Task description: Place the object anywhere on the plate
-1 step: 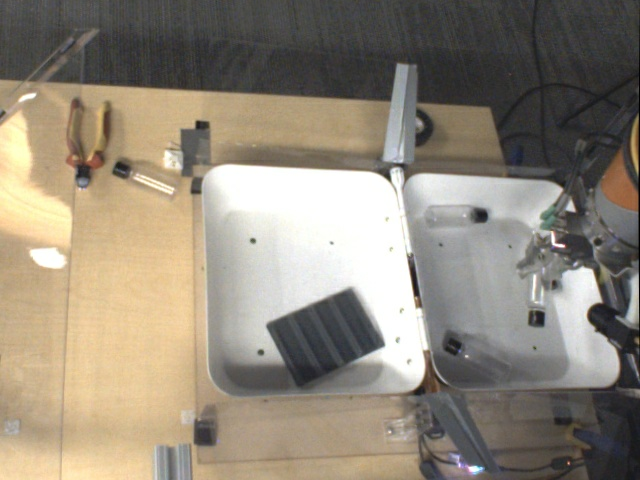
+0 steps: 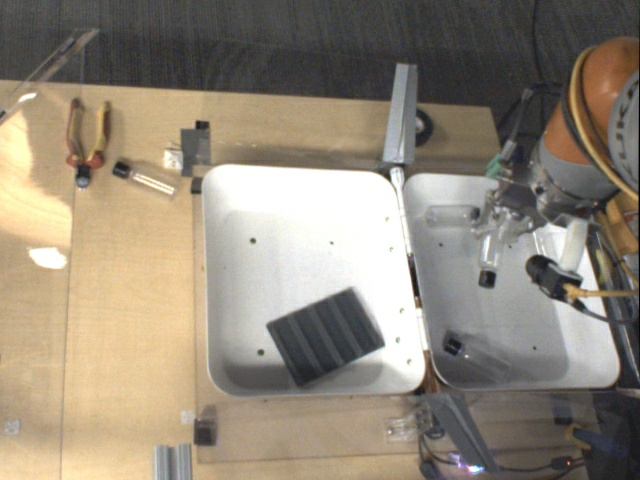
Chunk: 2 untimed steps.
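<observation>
fig.: gripper hangs over the right bin; whether the jaws are apart cannot be told. the small clear object, possibly a vial, lies near that bin's front. likely light, slippery; grip mid-body. dark ribbed plate occupies the left bin.

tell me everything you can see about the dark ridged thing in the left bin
The dark ridged slab is a charcoal rectangular piece with parallel ribs along its top, matte like rubber or plastic. It lies flat on the floor of the left bin, near the front edge, turned at a slant. Nothing else touches it; the gripper hangs over the right bin.
</observation>
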Motion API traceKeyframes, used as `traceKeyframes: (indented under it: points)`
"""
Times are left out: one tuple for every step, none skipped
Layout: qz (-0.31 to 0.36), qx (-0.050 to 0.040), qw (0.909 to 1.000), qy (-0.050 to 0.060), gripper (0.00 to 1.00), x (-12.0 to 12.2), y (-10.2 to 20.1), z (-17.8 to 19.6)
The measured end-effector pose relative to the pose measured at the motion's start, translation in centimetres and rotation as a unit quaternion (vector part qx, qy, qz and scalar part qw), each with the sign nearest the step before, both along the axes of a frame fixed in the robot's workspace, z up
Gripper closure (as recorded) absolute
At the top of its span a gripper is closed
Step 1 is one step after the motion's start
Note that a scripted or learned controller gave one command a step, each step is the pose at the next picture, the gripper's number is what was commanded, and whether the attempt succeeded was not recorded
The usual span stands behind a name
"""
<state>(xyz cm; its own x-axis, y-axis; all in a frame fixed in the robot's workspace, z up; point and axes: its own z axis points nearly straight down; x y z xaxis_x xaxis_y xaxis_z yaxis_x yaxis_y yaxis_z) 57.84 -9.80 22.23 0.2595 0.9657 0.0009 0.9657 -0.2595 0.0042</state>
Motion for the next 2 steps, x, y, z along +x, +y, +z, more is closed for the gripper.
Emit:
traceKeyframes:
  points:
    - [-0.111,-0.0001,0.9939,0.002,1.00,9.0,9.1,-3.8]
    - [0.079,-0.0001,0.9968,0.002,1.00,9.0,16.7,-3.8]
